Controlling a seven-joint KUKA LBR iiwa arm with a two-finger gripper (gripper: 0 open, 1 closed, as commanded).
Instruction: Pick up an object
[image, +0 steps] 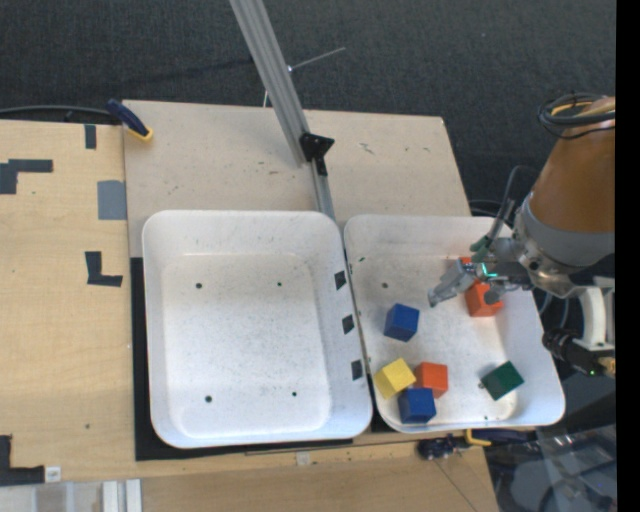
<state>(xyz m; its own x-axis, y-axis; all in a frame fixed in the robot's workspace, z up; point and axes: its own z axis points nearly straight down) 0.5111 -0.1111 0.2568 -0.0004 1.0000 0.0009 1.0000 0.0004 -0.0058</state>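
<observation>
From above, two shallow white bins sit side by side on a pale wooden bench. The left bin (240, 330) has bare white floor. The right bin (530, 405) holds six small blocks. A grey robot arm (575, 195) with an orange band reaches in from the right, its gripper (470, 280) low over the upper right part of the right bin. An orange-red block (486, 301) lies directly under the gripper, touching or nearly touching it, with one grey finger (445, 290) slanting down to its left. I cannot tell whether the gripper is released or clenched, nor whether the block sits between its fingers.

The other blocks lie apart from the gripper. A blue cube (401, 322) rests near the middle of the bin. Near the front edge, a yellow cube (395, 377), an orange cube (433, 377) and a second blue cube (417, 405) cluster together, touching or almost so. A dark green cube (502, 380) sits alone toward the front right corner.

A slim metal rail (275, 80) crosses the bench from the top toward the gap between the bins. A blue and yellow tool (130, 118) lies at the bench's far left corner.
</observation>
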